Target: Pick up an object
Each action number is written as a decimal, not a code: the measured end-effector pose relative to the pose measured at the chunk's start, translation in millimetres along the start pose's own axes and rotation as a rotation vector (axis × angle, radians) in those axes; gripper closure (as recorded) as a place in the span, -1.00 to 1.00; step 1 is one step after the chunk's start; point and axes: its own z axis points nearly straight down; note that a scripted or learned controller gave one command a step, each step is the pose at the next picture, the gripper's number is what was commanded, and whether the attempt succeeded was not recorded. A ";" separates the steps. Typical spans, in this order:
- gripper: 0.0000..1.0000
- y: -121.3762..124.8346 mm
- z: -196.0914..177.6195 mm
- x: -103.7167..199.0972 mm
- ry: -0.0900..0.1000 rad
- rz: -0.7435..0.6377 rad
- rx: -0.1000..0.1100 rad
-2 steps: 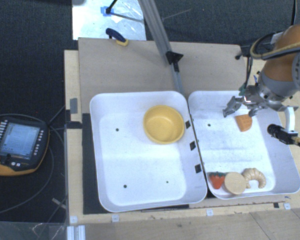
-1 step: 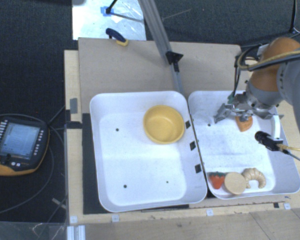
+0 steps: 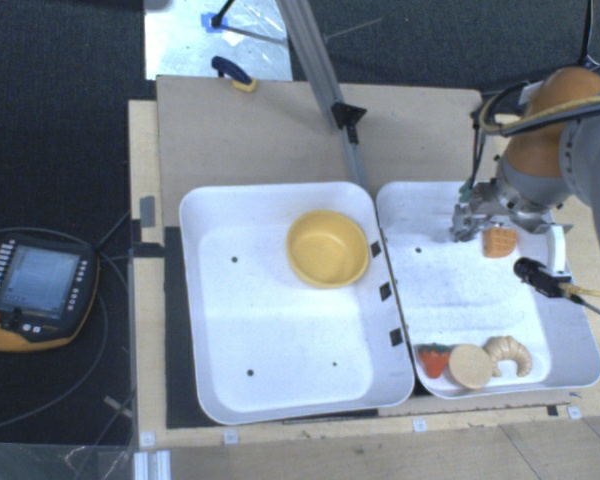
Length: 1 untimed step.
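My gripper [image 3: 467, 224] hangs low over the far part of the right bin [image 3: 480, 288], under the grey wrist with its orange band. A small orange-tan block [image 3: 499, 242] lies just to its right, close to it or touching it. At the near edge of the same bin lie a red strawberry-like piece [image 3: 434, 360], a round tan disc [image 3: 470, 366] and a pale croissant-shaped piece [image 3: 510, 353]. A yellow bowl [image 3: 327, 248] sits upright in the left bin [image 3: 240, 348], at its far right.
A grey pole [image 3: 320, 58] slants across the bench behind the bins. A black cable plug [image 3: 540, 278] hangs over the right bin's right side. A teach pendant [image 3: 30, 288] lies on the floor at the left.
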 end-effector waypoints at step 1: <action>1.00 -2.3 -60.6 6.0 0.000 0.000 -0.002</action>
